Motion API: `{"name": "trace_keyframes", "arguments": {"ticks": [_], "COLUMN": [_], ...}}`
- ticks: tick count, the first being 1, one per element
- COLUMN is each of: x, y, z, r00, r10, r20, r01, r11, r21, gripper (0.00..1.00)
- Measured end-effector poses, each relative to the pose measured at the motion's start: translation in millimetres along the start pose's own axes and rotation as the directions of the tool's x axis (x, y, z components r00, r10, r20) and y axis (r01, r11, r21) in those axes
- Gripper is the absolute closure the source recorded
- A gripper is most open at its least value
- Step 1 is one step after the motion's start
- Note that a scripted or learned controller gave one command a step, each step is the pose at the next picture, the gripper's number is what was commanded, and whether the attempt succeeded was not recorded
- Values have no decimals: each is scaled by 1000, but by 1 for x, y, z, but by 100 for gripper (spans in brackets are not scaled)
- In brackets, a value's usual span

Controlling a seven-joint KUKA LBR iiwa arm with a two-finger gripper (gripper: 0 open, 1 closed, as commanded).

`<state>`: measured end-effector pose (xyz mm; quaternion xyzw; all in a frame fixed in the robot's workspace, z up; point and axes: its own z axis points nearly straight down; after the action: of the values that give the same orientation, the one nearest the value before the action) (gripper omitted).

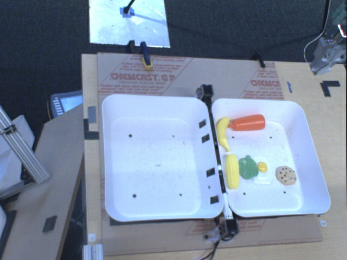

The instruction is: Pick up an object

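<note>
- My pincer [325, 56] is hovering far right of the right bin [303, 145]; its state I cannot tell.
- Risk: crowded carrot [248, 123] and banana [223, 132] are inviting slips.

Two shallow white moulded-plastic bins: the left bin [157, 161] smooth with a soft sheen and faint dark specks, the right bin [303, 145] just as glossy along its rim. Inside the right one, smooth plastic-looking toy food: a shiny orange carrot [248, 123], a yellow banana [223, 132], a yellow corn cob [232, 170] with a ridged surface, a knobbly green broccoli piece [248, 167], and a matt tan cookie [286, 175] with dark spots. Beneath lies a matt brown cardboard sheet [179, 75] with red print, on a pale wooden bench [303, 75]. Behind, a dull brushed-metal square plate [129, 15] on dark, rough carpet-like flooring [43, 37].
</note>
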<state>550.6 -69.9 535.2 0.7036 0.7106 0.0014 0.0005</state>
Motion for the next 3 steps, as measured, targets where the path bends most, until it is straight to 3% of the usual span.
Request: {"name": "trace_keyframes", "arguments": {"ticks": [1,3], "x": [61,177], "y": [53,2], "z": [1,0], "r00": [1000,1000], "r10": [-1,3], "r20": [1,0], "r01": [1,-3], "r11": [1000,1000], "r21": [-1,2], "gripper": [100,100]}}
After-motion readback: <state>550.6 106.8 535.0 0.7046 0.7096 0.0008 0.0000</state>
